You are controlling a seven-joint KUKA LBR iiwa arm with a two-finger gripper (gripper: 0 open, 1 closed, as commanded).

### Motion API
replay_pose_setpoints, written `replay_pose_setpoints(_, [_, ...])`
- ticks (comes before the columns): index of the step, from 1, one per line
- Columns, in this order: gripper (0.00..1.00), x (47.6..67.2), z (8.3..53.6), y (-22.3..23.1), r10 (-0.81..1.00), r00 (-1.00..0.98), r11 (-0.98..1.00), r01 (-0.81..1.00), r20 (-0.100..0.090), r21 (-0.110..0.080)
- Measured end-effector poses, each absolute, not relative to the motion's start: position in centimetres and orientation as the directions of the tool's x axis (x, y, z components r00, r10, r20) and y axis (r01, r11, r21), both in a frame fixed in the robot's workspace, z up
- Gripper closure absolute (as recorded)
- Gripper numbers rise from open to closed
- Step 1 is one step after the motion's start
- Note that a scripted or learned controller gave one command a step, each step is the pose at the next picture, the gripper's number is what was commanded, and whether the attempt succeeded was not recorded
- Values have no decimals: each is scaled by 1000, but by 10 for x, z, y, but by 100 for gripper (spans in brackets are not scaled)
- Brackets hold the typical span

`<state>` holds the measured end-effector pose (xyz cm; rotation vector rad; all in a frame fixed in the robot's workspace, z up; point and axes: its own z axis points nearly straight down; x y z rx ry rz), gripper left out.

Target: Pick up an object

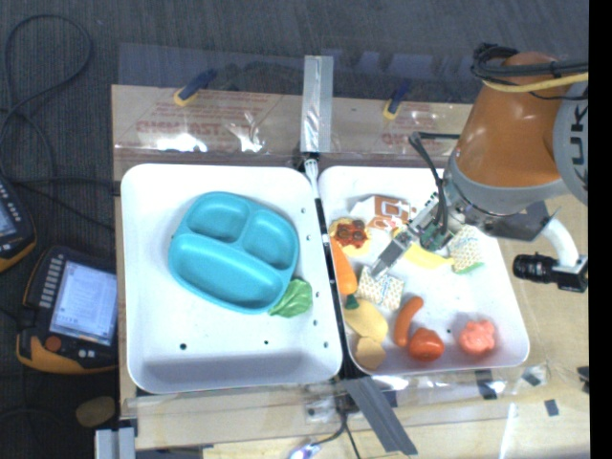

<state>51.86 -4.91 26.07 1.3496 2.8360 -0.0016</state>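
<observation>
Grey jaws (382, 261), grip unreadable, hang over crowded right bin (512, 299) near the central divider.

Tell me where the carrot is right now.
The carrot lies in the right bin, along its left wall beside the divider, just below the pizza-like toy and left of the gripper.

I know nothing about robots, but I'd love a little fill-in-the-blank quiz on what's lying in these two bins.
1. The blue divided plate lies in the ____ bin.
2. The green leaf touches the plate's lower ____ corner.
3. The gripper hangs over the ____ bin.
4. The carrot lies along that bin's ____ wall.

Missing words: left; right; right; left
</observation>
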Motion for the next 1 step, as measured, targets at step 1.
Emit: replay_pose_setpoints(1, [0,527,253,-137,883,-470,470,883,-2,-1])
